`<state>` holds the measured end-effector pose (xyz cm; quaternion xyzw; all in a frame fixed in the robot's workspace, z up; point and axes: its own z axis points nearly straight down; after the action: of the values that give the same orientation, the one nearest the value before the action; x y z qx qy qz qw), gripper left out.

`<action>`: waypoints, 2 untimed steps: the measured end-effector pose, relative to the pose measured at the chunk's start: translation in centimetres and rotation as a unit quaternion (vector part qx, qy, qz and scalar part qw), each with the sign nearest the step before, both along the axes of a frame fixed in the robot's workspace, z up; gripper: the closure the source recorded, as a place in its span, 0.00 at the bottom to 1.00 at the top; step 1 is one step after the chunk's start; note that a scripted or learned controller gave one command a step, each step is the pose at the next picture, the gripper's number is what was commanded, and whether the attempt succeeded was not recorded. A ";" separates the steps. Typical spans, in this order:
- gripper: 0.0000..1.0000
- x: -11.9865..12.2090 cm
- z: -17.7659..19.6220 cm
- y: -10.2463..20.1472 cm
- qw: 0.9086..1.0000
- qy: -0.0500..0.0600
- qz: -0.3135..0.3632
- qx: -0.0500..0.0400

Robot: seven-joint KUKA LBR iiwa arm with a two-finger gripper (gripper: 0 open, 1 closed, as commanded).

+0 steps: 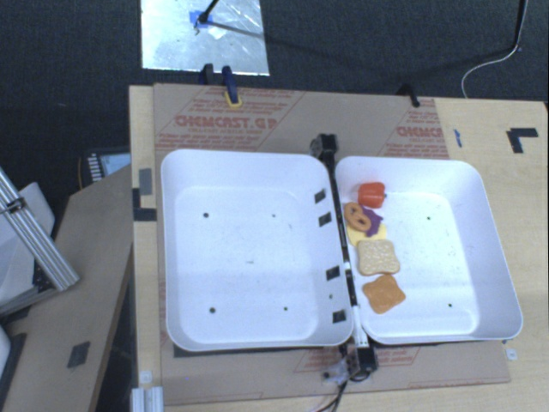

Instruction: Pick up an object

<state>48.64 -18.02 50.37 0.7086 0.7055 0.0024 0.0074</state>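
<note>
Several small toy food pieces lie along the left side of the right bin (480, 230). A red piece (371, 194) sits farthest back. Just in front of it lie an orange-and-purple piece (360, 218) and a thin yellow slice (369, 233) partly under it. A pale square cracker (377, 257) follows, and an orange-brown square piece (383, 293) lies nearest the front.
The left bin (249, 247) stands beside the right one, joined by black clips (330, 221) along the shared rim. Both rest on a cardboard sheet (257, 118). A shiny metal plate (204, 22) lies on the dark floor behind, and an aluminium rail (34, 239) stands at the left.
</note>
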 end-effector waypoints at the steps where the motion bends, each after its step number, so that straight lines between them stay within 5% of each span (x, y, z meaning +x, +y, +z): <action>1: 1.00 0.1 -6.0 10.0 1.000 0.008 0.009 0.004; 2: 1.00 0.0 3.6 6.5 1.000 0.001 0.002 0.002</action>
<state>48.67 -11.49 54.01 0.7072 0.7070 0.0032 0.0054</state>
